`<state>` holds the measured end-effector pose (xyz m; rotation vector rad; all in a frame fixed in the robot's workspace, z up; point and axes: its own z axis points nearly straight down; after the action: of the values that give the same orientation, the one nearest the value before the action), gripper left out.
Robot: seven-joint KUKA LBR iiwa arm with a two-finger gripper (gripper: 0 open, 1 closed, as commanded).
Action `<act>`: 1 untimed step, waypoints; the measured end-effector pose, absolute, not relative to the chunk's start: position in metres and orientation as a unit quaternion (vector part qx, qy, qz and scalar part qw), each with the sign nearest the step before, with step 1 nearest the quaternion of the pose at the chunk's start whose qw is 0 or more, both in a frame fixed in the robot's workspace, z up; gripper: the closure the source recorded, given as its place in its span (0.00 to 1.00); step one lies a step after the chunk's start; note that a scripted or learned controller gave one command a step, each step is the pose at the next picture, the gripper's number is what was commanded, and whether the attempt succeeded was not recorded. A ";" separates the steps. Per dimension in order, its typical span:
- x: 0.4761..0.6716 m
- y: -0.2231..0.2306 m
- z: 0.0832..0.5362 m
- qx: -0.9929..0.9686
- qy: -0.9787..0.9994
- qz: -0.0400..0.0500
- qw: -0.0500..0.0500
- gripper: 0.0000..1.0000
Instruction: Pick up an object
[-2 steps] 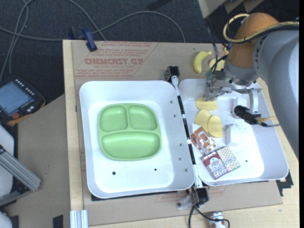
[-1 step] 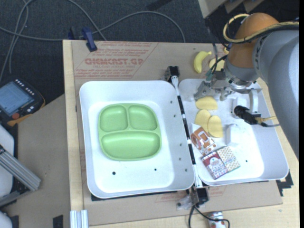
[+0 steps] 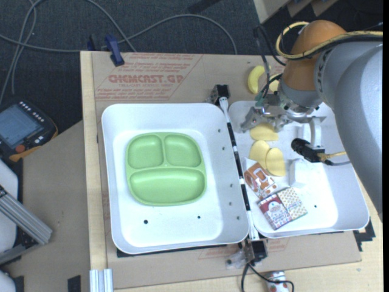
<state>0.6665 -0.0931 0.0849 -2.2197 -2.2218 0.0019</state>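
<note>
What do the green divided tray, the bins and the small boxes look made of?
Green divided tray: likely moulded plastic, satin, with soft highlights and rounded dividers. Left bin and right bin: probably thin formed plastic, white, slightly glossy, with rolled rims. Small boxes: seemingly printed cardboard, matte, with sharp folded edges.

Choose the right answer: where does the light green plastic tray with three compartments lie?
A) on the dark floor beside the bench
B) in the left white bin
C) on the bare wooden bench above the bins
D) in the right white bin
B: the light green plastic tray with three compartments lies flat in the middle of the left white bin, apart from the small items in the right white bin.
</note>
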 end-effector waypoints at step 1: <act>0.668 -0.094 0.098 -0.706 -0.708 -0.001 -0.003 1.00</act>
<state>0.6683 -0.0935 0.0975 -2.2232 -2.2276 -0.0022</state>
